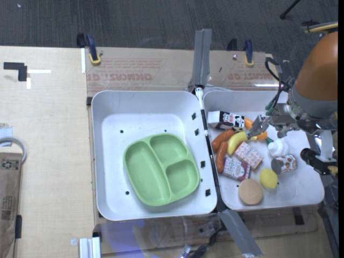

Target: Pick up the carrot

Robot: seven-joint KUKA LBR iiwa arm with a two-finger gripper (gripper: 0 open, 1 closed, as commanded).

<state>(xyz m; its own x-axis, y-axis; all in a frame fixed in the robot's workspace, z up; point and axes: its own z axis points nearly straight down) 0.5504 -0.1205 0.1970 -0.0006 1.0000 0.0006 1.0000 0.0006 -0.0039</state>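
Note:
The carrot (249,125) is a small orange piece in the right bin (306,190), near its back middle. It lies just right of a black-and-white carton (231,119) and above a banana (236,140). My gripper (258,127) reaches in from the right and sits directly over the carrot, covering its middle. Orange shows on both sides of the gripper tip. I cannot make out whether the carrot is held.
Around the carrot lie two orange-red sausages (221,138), patterned packets (248,155), a lemon (269,179), a round bun (250,192), a white bottle (277,147) and a small jar (286,164). The left bin (107,144) holds a green divided plate (161,168).

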